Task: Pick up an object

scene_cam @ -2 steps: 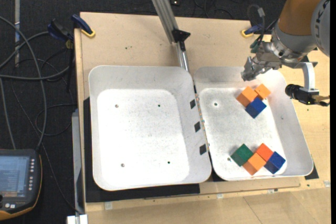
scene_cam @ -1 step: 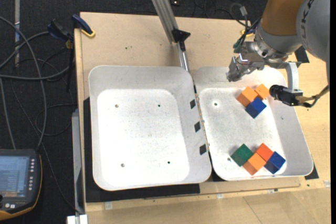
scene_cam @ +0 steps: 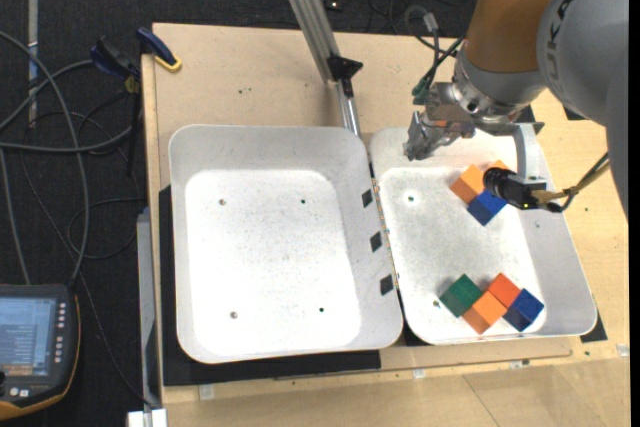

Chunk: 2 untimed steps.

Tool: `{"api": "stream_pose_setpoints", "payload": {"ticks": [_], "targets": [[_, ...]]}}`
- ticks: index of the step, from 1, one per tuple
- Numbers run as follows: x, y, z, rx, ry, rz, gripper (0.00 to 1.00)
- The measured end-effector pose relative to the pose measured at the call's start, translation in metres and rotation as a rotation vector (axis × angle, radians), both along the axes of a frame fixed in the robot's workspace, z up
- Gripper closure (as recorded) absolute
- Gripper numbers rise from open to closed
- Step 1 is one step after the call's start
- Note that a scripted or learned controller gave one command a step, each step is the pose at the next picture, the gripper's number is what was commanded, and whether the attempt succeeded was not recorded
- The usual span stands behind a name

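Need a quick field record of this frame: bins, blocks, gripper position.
left bin: white, no blocks in it
right bin: white, holds all the blocks
upper pair: orange block touching blue block, near the far right side
lower cluster: green block, orange blocks, blue block, packed together at the near edge
gripper: above the right bin's far left corner, nothing seen between its fingers
arm: reaches in from the right
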<state>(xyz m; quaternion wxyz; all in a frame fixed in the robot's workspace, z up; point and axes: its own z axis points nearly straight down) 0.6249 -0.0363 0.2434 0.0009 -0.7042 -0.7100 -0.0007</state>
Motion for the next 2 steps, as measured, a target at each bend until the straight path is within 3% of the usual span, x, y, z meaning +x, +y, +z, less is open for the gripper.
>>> {"api": "stream_pose_setpoints", "payload": {"ticks": [2], "targets": [[-0.043,0.105,-0.002,0.000,0.001,0.001,1.00]]}}
